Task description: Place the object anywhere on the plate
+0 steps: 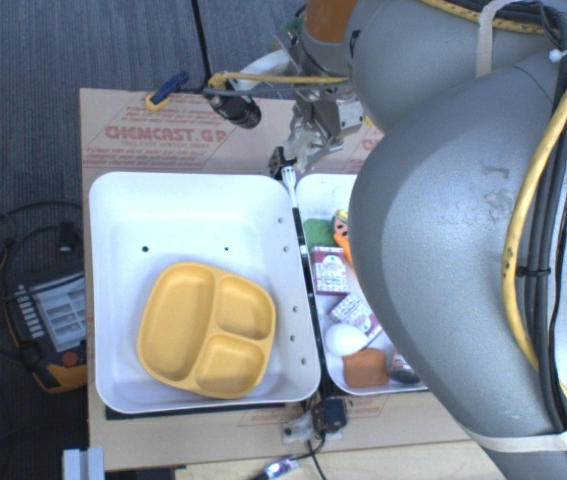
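Here, in the camera view, a yellow plate [206, 326] with three compartments lies in the left white bin [123, 218], toward that bin's near half, with bare white floor around it on the far and left sides. The right white bin [315, 193] sits just beside it, their rims touching along the middle, and much of it is hidden under the bulky grey arm [463, 228] that reaches in from the right. In the visible strip of the right bin lie several small objects close together: a green item [317, 232] at the far end, an orange piece [343, 230] just beside it, a purple-and-white packet [328, 270], a second patterned packet [356, 313], a white egg-shaped object [344, 340] and a brown-orange object [366, 368] at the near end; none of them is on the plate. The gripper [288, 164] hangs beyond the far end of the rim between the two bins, below the orange band [331, 3] of the wrist, and whether it is spread or pressed together cannot be told, nor is anything visibly between its tips. The bins rest on a brown cardboard sheet [163, 133] with red lettering, on which a blue-and-yellow clamp [167, 90] lies at the far left corner
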`<state>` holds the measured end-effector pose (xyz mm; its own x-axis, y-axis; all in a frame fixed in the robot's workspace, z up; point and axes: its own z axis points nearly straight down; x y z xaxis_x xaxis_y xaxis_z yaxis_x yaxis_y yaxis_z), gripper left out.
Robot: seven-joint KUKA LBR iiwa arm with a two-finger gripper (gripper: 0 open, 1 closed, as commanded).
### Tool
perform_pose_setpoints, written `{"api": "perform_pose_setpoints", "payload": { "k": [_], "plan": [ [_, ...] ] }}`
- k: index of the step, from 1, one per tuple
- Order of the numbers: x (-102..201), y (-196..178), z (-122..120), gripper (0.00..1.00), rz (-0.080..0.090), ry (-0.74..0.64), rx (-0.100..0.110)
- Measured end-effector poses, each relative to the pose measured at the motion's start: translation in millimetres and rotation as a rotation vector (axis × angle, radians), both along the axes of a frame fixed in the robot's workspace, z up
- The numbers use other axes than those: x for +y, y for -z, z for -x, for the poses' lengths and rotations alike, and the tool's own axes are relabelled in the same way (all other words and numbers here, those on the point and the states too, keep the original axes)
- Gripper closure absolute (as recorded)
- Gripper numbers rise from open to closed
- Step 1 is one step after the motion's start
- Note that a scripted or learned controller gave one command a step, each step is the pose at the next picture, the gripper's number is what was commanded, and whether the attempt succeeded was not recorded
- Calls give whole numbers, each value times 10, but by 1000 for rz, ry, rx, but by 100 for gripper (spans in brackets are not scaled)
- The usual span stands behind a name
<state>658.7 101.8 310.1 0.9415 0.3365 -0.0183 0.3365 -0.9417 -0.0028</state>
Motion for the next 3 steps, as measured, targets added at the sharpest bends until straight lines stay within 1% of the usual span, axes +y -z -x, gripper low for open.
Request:
{"api": "perform_pose_setpoints", "payload": {
  "k": [1, 2, 3],
  "plan": [
    [1393, 29, 295, 100, -4, 61, -10],
    [1320, -594, 661, 100, -2, -210, -14],
    [1226, -490, 912, 100, 1, 60, -13]
  ]
}}
